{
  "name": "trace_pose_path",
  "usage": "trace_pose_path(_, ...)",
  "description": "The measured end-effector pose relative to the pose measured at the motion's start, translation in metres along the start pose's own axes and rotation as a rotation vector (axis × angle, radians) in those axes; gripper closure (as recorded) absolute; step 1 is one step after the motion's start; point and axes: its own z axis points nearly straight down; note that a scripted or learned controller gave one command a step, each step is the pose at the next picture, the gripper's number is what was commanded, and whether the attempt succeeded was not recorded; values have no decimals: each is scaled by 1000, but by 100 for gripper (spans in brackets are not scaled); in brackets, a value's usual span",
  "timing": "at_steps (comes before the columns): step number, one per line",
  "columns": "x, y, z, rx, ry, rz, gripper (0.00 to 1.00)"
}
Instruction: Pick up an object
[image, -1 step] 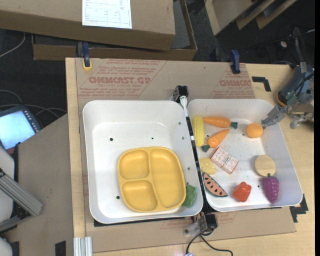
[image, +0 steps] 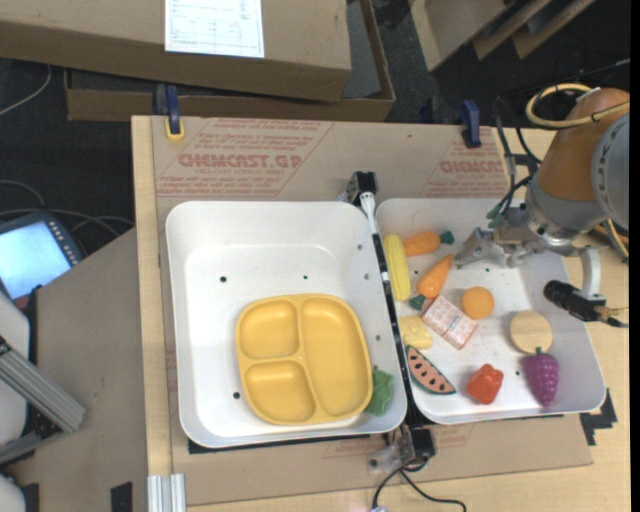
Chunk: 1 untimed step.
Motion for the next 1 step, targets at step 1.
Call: trace_pose_path(1,31,-62,8,5,3,5,0)
